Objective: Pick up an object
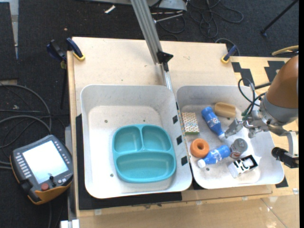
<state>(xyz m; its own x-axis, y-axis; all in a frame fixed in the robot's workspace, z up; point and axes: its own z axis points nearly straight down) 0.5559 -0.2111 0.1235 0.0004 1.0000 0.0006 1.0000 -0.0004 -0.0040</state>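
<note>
Desk [118,56] carries two white bins. Left bin [95,103]: teal divided plate [142,153]. Right bin [266,175]: two blue bottles [211,121] [216,155], patterned sponge [190,122], tan block [225,109], orange ring [200,147], black-white box [244,165] (all loose). Jaws [242,127] over right bin beside the upper bottle; width — cannot tell.

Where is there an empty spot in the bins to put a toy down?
The left white bin has bare floor all around the teal divided plastic plate, widest between the plate and the far wall. The right white bin is crowded: two blue bottles, an orange ring and the pincer fill its middle. Its bare floor lies along the far wall.
</note>
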